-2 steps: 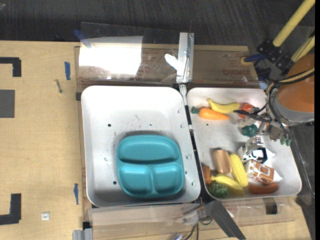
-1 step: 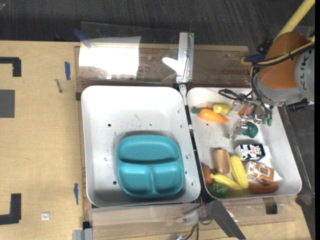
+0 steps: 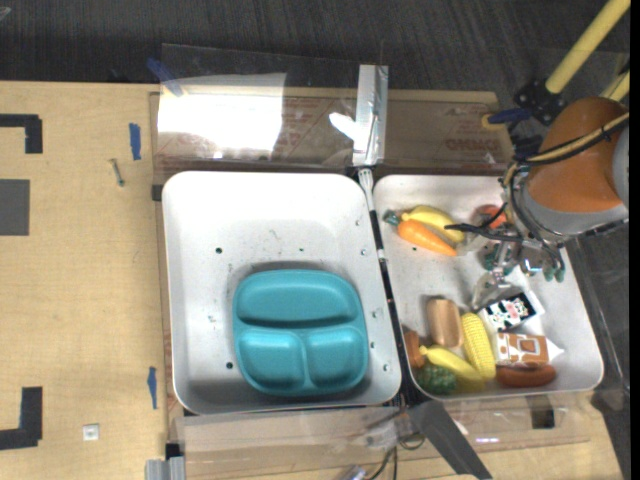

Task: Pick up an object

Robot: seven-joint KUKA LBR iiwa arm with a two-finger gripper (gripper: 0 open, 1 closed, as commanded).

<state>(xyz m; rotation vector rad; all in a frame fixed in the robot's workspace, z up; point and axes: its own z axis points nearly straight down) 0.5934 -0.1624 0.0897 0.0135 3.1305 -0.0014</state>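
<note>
My gripper (image 3: 512, 268) hangs over the right part of the right bin (image 3: 580, 313), below the orange band of the arm (image 3: 578, 163). Its metal fingers (image 3: 497, 260) stand open with nothing between them. Just below it lies a small black-and-white box (image 3: 510, 311). To its left are an orange carrot (image 3: 425, 235) and a yellow banana (image 3: 433, 216). A corn cob (image 3: 477, 340), a brown roll (image 3: 442, 320), an orange-and-white carton (image 3: 523, 348) and a red sausage (image 3: 525, 375) lie near the bin's front.
The left bin (image 3: 200, 228) holds a teal divided plate (image 3: 298, 330). A yellow piece (image 3: 447, 360) and a green piece (image 3: 435, 378) sit in the right bin's front left corner. Cables (image 3: 470, 230) trail from the wrist over the carrot.
</note>
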